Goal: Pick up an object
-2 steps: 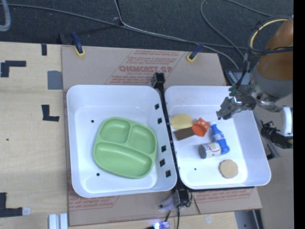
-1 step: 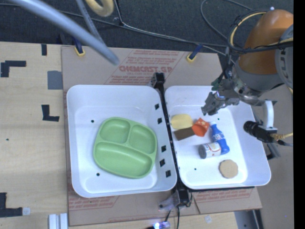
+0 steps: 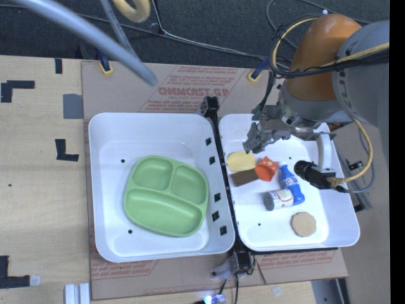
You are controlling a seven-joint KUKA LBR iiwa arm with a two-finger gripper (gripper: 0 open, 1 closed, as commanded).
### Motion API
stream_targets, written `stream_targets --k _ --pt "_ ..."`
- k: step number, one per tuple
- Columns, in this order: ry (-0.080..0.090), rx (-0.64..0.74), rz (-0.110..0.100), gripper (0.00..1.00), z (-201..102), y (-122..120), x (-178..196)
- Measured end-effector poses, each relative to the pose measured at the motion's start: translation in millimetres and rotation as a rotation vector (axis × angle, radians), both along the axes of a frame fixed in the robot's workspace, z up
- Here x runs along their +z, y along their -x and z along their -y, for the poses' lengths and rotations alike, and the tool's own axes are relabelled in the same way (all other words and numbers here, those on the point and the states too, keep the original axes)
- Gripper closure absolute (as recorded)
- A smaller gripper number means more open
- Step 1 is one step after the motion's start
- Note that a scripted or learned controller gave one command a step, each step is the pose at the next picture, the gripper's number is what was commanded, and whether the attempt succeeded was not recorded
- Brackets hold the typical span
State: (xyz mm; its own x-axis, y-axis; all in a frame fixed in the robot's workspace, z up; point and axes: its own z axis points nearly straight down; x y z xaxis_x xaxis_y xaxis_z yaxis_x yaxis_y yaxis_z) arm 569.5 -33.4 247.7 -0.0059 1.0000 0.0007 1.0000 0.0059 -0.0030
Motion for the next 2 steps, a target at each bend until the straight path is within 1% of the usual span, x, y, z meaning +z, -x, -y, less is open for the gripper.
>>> stream_targets --k 1,2 --pt "0.001 0.000 0.001 1.00 -49 -15 -16" --pt "0.000 0.001 0.002 1.00 -108 -28 -27"
